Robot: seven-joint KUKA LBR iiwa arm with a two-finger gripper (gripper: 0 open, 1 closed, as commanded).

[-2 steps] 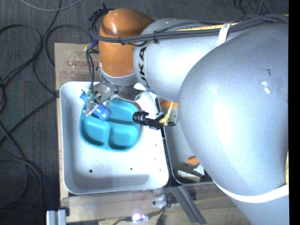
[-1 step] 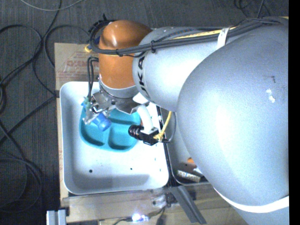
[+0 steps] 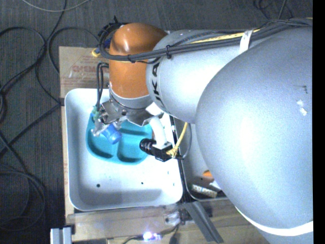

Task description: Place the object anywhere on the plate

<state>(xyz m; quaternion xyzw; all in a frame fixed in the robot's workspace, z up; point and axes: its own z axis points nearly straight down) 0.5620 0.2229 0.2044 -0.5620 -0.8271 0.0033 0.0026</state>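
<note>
Closest to my camera is the grey arm [image 3: 244, 111]. Its bulk covers everything to the right of the plate, and its orange band [image 3: 129, 60] sits above the plate's far edge.

The left bin [image 3: 122, 192] holds the blue plate [image 3: 129, 151] in its upper half, with bare white bin floor on the near side. The plate is a glossy teal-blue dish, and a ridge divides it into compartments.

At the plate's left part I see a small pale-blue object [image 3: 110, 135]. It lies on the plate's surface or just over it, directly beneath the gripper [image 3: 107, 123]. It is lighter than the plate, with a whitish glint, and its shape is too small and blurred for me to make out.

The gripper hangs over the plate's left compartment, right above that object. I cannot tell whether it is released or clenched, or whether it actually grips the object or only touches it.

At the plate's right rim a black fitting [image 3: 155, 150] juts from the wrist, and a yellow cable [image 3: 179, 139] curls beside it. Right of the plate, a strip of the right bin [image 3: 189, 187] shows under the arm, with a small orange item [image 3: 207, 175] in it.
</note>
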